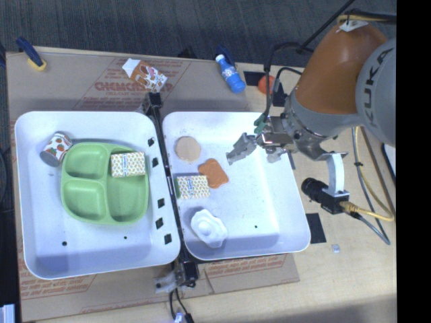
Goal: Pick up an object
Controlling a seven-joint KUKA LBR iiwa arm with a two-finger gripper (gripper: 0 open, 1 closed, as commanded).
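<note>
Whether the end effector [241,148] is open or closed cannot be told. It is held above the right bin [283,207], the arm [337,73] cut off at the right. An orange piece [214,173] lies just beside it, untouched.

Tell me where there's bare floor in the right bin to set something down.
In the right bin, the free patch is the right half, bordered by the orange piece, the white lump and the near wall. The claw hangs over its upper part. The left side is crowded: tan disc, patterned packet.
</note>
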